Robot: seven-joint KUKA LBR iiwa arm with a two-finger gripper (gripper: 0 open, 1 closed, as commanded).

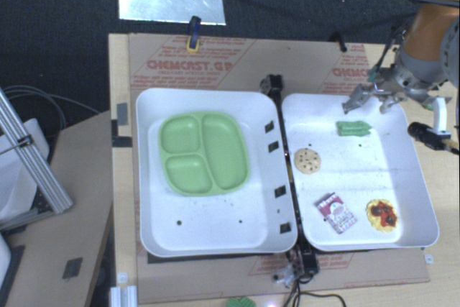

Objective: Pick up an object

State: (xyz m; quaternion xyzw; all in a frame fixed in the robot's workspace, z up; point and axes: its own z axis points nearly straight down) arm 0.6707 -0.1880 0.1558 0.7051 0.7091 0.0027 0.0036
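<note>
On my table (86,154): left bin (215,226) with a green tray (204,153); right bin (402,176) with, largest first, a packet (336,213), green piece (353,128), pizza toy (382,214) and cookie (307,160). My gripper (372,101) hangs over the right bin's far edge with fingers spread and nothing between them. The green piece lies nearest, just below and slightly left of it in view, long axis left-right; I judge room ample all round, the far wall the only close edge.
</note>
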